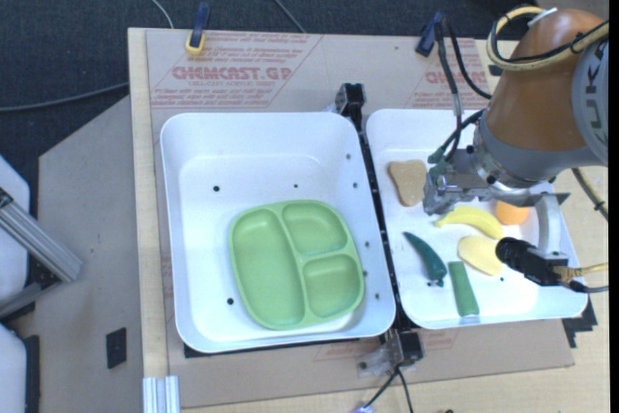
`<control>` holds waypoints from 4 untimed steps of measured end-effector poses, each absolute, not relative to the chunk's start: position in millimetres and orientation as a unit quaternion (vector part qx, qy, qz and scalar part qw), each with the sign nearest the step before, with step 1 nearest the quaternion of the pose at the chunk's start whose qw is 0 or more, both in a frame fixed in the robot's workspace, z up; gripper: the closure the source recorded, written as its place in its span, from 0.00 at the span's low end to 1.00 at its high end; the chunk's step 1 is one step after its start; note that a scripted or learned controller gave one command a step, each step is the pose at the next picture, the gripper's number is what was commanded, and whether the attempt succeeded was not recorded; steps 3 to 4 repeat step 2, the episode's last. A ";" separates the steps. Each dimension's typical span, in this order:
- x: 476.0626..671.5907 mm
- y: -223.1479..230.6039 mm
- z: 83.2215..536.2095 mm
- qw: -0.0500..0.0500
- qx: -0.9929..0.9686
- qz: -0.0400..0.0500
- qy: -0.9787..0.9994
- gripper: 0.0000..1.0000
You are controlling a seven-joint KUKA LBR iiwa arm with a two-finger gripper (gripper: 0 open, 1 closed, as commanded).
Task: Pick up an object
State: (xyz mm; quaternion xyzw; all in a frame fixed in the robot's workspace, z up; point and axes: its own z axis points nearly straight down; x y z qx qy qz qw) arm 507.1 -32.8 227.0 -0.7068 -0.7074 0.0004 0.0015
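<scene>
Hovering gripper [440, 196], state unclear | curved yellow banana [471, 221] | glossy green divided tray [295, 261]

Both white bins [184, 208] look like smooth moulded plastic with a faint sheen. The green divided tray [295, 261] is plastic too — matt, softly lit. The board [290, 63] beneath looks like brown paper-faced sheet, printed in red. The arm's orange band [542, 82] is glossy; the banana [471, 221] looks smooth — waxy.
</scene>
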 end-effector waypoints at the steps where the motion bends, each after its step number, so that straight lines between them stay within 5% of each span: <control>1: 507.7 19.5 215.4 0.002 -0.705 0.001 -0.709 1.00; 2: 507.1 79.0 227.0 0.000 -0.705 -0.001 -0.709 1.00; 4: 507.1 79.0 227.0 0.000 -0.705 -0.001 -0.709 1.00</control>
